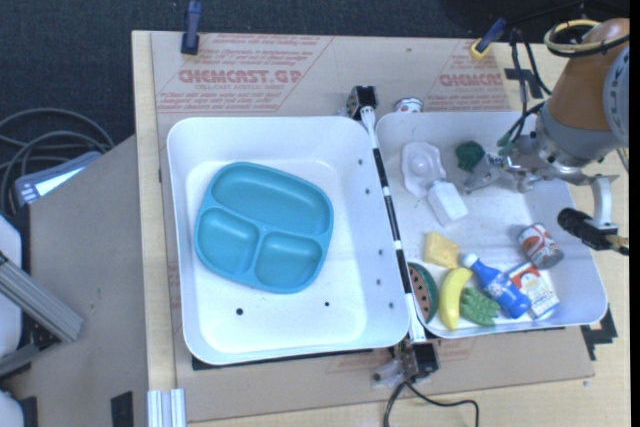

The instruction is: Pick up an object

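The right bin (590, 300) holds several small objects. A green toy (469, 153) and a clear crumpled piece (420, 160) lie at its far end, with a white block (447, 202) just below them. A yellow wedge (440, 248), a watermelon slice (424, 288), a banana (455, 295), a blue bottle (495, 280), a red-and-white carton (539, 293) and a small can (535, 242) crowd the near end. My gripper (486, 176) reaches in from the right, low over the bin floor just right of the white block and below the green toy.
The left bin (185, 215) carries a blue divided plate (264, 226). The arm's orange band (583, 80) and grey wrist hang over the right bin's far right corner. A black part (590, 225) juts over the right rim. Cables lie off the bench at left.
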Motion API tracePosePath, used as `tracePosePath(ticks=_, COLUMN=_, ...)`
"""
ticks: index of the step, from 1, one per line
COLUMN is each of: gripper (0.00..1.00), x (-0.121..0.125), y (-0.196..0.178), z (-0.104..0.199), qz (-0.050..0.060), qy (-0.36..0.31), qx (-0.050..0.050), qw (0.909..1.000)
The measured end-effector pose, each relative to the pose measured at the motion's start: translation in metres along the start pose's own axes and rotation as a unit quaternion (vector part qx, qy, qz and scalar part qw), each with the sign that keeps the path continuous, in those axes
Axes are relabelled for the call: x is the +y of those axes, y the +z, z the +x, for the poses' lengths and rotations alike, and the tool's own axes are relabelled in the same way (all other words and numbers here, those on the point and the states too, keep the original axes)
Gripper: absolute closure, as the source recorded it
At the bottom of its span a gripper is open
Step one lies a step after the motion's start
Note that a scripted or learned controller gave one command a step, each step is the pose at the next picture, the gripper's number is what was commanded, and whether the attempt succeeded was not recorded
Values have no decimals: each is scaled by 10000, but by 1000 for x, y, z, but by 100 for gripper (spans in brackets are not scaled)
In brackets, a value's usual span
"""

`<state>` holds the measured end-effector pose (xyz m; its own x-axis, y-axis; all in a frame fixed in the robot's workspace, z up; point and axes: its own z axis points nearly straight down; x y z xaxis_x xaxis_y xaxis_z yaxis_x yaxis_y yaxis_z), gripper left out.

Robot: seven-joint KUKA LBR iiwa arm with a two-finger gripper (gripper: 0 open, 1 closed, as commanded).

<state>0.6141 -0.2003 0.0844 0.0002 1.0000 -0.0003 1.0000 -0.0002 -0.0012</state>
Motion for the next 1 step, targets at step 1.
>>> tracePosePath(ticks=1, gripper=0, x=34, y=0, z=99, qz=61, qy=14, qx=4, qw=10000)
